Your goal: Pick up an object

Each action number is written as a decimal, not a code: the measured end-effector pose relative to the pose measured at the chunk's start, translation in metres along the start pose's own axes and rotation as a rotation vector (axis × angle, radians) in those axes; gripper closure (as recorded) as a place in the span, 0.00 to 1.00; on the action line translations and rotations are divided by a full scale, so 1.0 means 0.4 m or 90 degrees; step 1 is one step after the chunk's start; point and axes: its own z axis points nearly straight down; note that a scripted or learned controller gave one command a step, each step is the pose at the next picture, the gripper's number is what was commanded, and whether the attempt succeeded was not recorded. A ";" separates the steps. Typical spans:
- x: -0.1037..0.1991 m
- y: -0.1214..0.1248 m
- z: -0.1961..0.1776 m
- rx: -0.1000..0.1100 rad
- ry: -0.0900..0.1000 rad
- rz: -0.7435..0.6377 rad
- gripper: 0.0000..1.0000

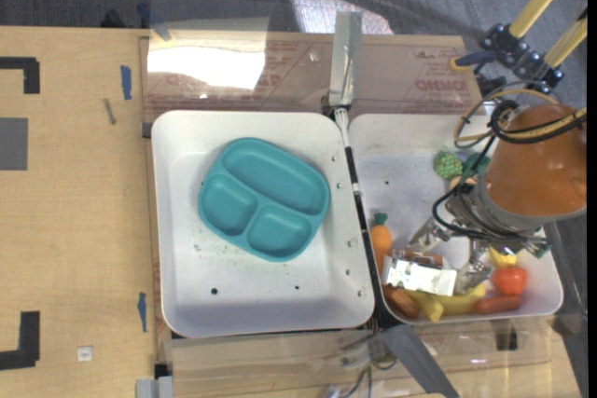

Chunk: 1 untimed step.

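My gripper (454,258) hangs low over the front of the right bin (396,154), below the arm's orange band (536,165). Its two metal fingers (427,240) stand spread apart and open, and I see nothing held between them. Just under and left of the fingers lies a white packet (420,276). Around it sit a yellow banana (450,302), a red tomato (509,280), an orange carrot (381,239) and a brown sausage (402,299). A green broccoli piece (449,165) lies farther back in the same bin.
The left bin (177,228) holds a teal divided plate (264,199). A metal divider (344,70) rises between the bins at the back. Cables (476,121) loop beside the arm over the right bin's far right. Wooden bench surface (70,219) lies to the left.
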 end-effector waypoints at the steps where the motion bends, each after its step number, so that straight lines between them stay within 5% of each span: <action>1: -0.005 0.036 -0.010 0.018 -0.002 0.094 0.00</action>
